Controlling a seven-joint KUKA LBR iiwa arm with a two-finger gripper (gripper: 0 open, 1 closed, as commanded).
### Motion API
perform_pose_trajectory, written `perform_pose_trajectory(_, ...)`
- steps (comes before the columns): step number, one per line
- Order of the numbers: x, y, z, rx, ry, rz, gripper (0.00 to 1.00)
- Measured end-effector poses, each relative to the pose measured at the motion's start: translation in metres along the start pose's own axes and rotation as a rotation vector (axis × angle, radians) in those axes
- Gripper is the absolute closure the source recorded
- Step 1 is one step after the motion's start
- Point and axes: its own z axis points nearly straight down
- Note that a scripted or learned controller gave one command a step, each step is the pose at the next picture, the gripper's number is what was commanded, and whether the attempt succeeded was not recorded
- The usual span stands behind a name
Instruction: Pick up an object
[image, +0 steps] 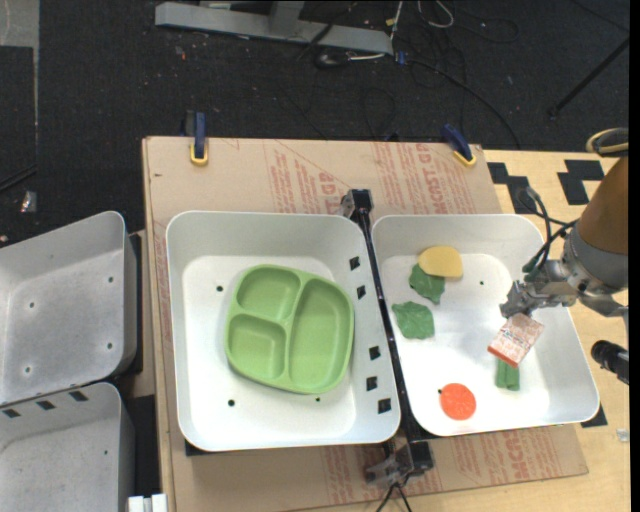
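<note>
— Camera view, right bin: saw the claw low over the far side, just above a red-and-white packet, with a green piece beside it?

— Saw that; could not tell the claw's state. Judged best to centre over the packet, go straight down, and avoid the bin wall. Left the orange disc and yellow piece alone

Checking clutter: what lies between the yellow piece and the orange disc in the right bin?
In the camera view, bare white bin floor lies between the yellow piece and orange disc; a green piece sits just left.
</note>
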Motion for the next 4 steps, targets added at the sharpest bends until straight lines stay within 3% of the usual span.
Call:
perform_pose_trajectory(2,0.002,0.010,-0.098,-0.002,-0.001,-0.002,1.00)
perform_pose_trajectory(4,0.119,0.027,-0.082,0.006,0.004,-0.007,1.00)
